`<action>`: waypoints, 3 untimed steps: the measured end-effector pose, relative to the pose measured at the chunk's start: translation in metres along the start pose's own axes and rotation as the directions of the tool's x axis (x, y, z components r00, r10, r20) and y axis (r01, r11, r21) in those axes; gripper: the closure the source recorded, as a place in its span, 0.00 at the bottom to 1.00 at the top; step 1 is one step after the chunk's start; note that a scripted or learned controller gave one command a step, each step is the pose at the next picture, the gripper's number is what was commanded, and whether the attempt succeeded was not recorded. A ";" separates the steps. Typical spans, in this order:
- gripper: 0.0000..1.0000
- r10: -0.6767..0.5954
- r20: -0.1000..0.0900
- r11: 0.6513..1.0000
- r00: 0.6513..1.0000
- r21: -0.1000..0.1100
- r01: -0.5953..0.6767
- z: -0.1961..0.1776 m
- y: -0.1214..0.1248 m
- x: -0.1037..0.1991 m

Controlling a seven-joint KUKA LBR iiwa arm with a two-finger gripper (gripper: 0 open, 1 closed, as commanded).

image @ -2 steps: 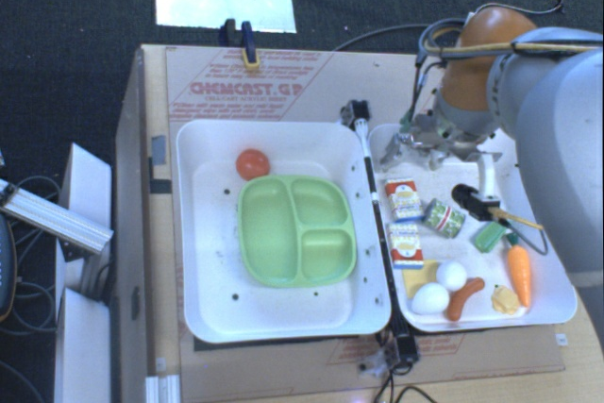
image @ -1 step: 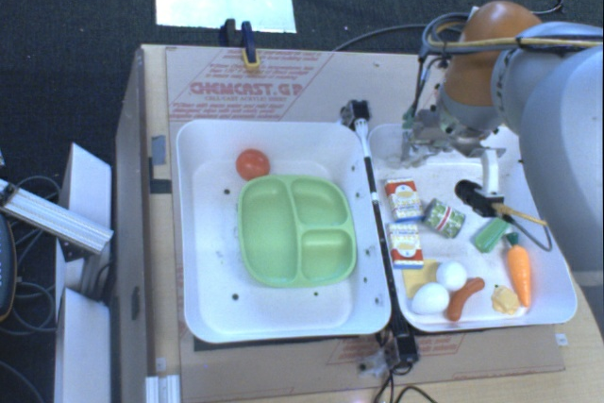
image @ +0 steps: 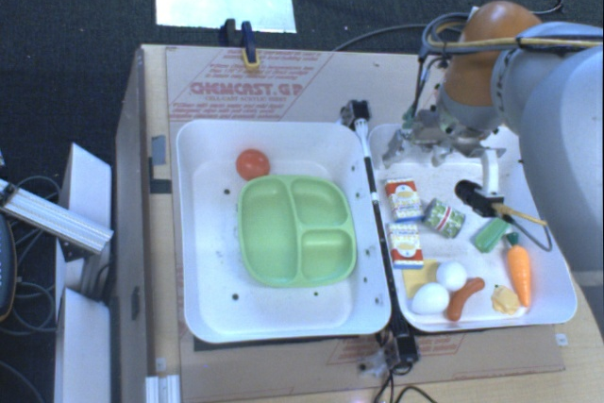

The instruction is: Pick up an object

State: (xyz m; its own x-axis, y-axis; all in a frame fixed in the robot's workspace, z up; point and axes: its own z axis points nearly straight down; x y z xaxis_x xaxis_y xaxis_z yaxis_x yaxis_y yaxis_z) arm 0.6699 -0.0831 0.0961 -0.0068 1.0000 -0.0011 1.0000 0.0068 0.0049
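**tray_guy:** where's the open room here?

**kuka_fan:** Mostly the left bin (image: 212, 250). The green plate (image: 297, 231), smooth plastic with three compartments, sits toward that bin's 3 o'clock wall, so bare white floor runs along 9 and 6 o'clock. An orange-red ball (image: 252, 163) sits just beside the plate's rim at 11 o'clock. The right bin (image: 552, 297) is crowded from its middle to 6 o'clock.

**tray_guy:** and the claw?

**kuka_fan:** The gripper (image: 439, 142) is over the right bin's 12 o'clock end, where the floor is barest. Can't tell if it's released or clenched, it's just grey clutter against white. The arm (image: 557, 109) hides the bin's 2 o'clock corner and is cut off at the frame's 3 o'clock edge.

**tray_guy:** what's there to grab?

**kuka_fan:** Nearest, at 6 o'clock from the gripper: a boxy upper carton (image: 404, 199) with a small can (image: 444, 217) on its side just beside it. A lower carton (image: 407, 245) lies further along the 9 o'clock wall. Then a flat yellow slice (image: 418, 278), a small egg (image: 451, 276), a big egg (image: 429, 298), a glossy sausage (image: 465, 297), plus a tapered carrot (image: 519, 271) and a green piece (image: 491, 234) toward 4 o'clock. A yellowish lump (image: 507, 299) at 5 o'clock is too small to name.
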 end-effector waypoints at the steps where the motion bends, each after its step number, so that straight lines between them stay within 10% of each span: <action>1: 0.00 0.002 0.000 1.000 1.000 0.003 -0.002 0.011 -0.001 0.000; 2: 1.00 0.000 0.000 1.000 1.000 0.000 0.000 0.000 0.000 0.000; 3: 0.00 0.000 0.000 1.000 1.000 0.000 0.000 0.000 0.000 0.000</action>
State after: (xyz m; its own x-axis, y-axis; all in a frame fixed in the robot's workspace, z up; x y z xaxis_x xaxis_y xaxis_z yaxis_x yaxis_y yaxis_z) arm 0.6700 -0.0831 0.0961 -0.0069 1.0000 -0.0014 1.0000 0.0069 0.0048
